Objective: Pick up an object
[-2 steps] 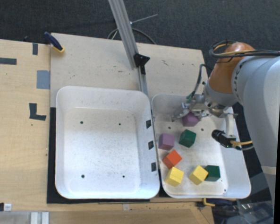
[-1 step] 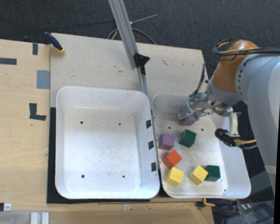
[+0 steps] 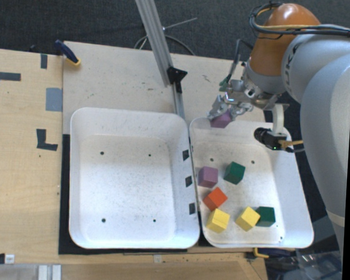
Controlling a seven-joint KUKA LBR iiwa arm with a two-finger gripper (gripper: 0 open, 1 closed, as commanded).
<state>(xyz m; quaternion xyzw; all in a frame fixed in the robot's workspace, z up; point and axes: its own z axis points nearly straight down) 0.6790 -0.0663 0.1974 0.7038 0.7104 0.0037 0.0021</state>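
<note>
So there's a small purple block (image 3: 222, 120) up at the far edge of the right bin (image 3: 290, 191), sitting between the fingers of the gripper (image 3: 226, 110) and lifted clear of the bin floor, tilted a bit. The rest of the blocks lie loose in that bin: another purple cube (image 3: 207, 176), a green one (image 3: 234, 172) just beside it, an orange one (image 3: 216, 199), two yellow ones (image 3: 219, 220) (image 3: 247, 218), and a dark green one (image 3: 266, 216) touching the second yellow.
</note>
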